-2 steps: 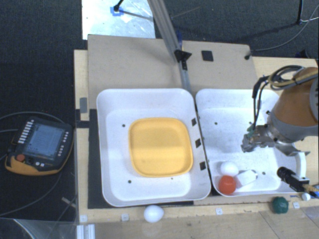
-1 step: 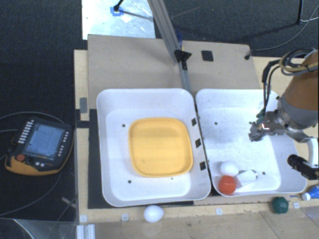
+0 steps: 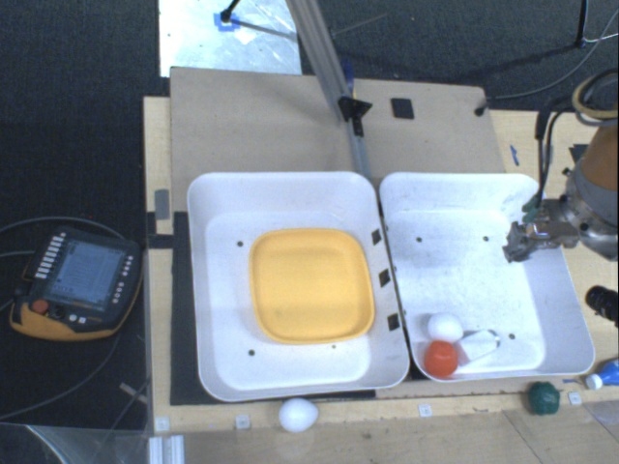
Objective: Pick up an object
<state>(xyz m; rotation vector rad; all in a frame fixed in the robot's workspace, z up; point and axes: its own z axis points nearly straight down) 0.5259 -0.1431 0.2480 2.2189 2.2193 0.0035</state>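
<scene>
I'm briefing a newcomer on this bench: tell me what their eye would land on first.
First, the big yellow plate lying flat in the left bin. Next, the red ball with a white ball touching it in the right bin's near corner. Then the claw hanging over that bin's right side.

left bin (image 3: pixel 218 356): white plastic, smooth, faint sheen on the rim
right bin (image 3: pixel 464 269): white plastic, floor scuffed and speckled grey
yellow plate (image 3: pixel 311 283): plastic by the look, smooth, matt to satin
red ball (image 3: pixel 441 358): smooth, slightly glossy
white ball (image 3: pixel 444 328): smooth, matt
white egg-shaped object (image 3: pixel 298 414): smooth, soft sheen
dark green ball (image 3: pixel 543 397): dull finish
worktop (image 3: pixel 290 124): tan board, flat and matt, like fibreboard or wood
floor (image 3: pixel 68 95): dark, rough, carpet-like texture
gripper (image 3: pixel 527 238): dark grey metal, dull
teach pendant (image 3: pixel 75 280): yellow and grey plastic casing, glossy screen
</scene>
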